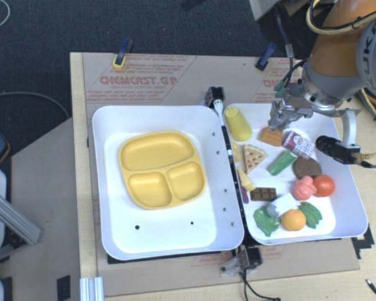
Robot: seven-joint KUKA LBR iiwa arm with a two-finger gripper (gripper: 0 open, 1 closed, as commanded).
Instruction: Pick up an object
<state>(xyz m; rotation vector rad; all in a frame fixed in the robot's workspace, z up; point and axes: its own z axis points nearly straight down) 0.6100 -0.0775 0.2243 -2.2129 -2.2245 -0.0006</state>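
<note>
The hand [279, 121] hangs low over the far part of the right bin [346, 213], on the grey arm with its orange band reaching in from the right; whether it is open or closed I cannot tell, and nothing can be seen gripped in it. Just below it lies an orange cracker [271, 136], and just beside that, to the right, a pink and white packet [299, 144]. All the loose things to pick from lie in this right bin. A yellow bottle [238, 123] lies near the bin's far left corner, with a pizza slice [254, 157] below it and a pale yellow wedge [245, 180] along the left wall. A green cylinder [281, 163] lies tilted near the middle, next to a brown oval piece [307, 167]. Nearer the front are a brown chocolate bar [263, 194], a pink piece [304, 188] touching a red tomato [324, 185], an orange fruit [293, 219], a green leafy piece [264, 221] and a green pod [311, 212]. The left bin [169, 234] holds a yellow divided tray [160, 168] with three compartments. Both bins sit side by side on the desk [144, 80].
</note>
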